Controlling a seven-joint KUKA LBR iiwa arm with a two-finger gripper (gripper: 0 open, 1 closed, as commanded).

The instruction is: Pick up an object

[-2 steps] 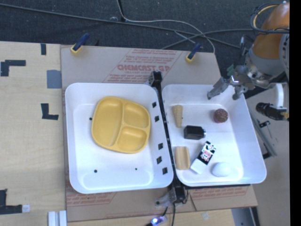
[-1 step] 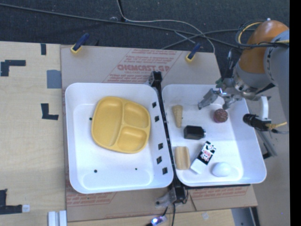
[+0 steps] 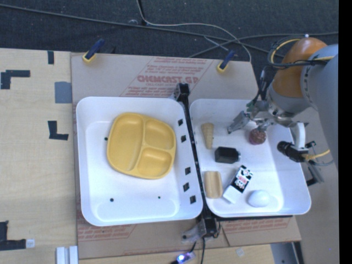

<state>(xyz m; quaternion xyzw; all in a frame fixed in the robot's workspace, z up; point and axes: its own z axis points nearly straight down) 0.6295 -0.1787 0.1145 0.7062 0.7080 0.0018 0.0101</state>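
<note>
One end effector (image 3: 250, 122), fingers spread, beside dark red ball (image 3: 257, 136) | ball round, no long axis

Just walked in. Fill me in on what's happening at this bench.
A grey robot arm reaches in from the right over the right bin, its tool low beside a small dark red round object. That bin also holds a cone-shaped piece, a black block, a tan block, a black-and-white box and a white egg-shaped object. The left bin holds a yellow divided plate. Nothing looks lifted yet.
</note>
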